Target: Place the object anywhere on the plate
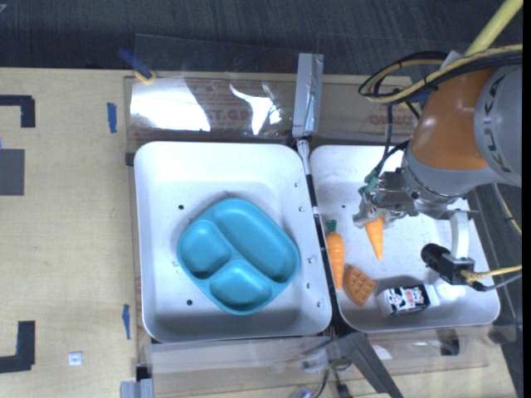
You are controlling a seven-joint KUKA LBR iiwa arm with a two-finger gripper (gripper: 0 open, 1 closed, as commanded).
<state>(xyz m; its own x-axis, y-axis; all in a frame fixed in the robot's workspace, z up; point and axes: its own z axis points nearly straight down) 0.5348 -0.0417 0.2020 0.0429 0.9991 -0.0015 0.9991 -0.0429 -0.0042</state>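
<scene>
Right bin [481, 301]: orange cone [376, 236] pinched in claw [375, 215], tip hanging down.

Fixed overhead camera, slanted down, both bins [149, 222] framed, arm [465, 131] entering right

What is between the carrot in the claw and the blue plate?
In the camera view, another carrot and the bins' rims lie between the claw's carrot and the plate.

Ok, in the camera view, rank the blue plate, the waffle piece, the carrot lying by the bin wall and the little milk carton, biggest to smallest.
1. blue plate, far the largest.
2. carrot by the wall, waffle piece and milk carton look too alike to rank.
</scene>
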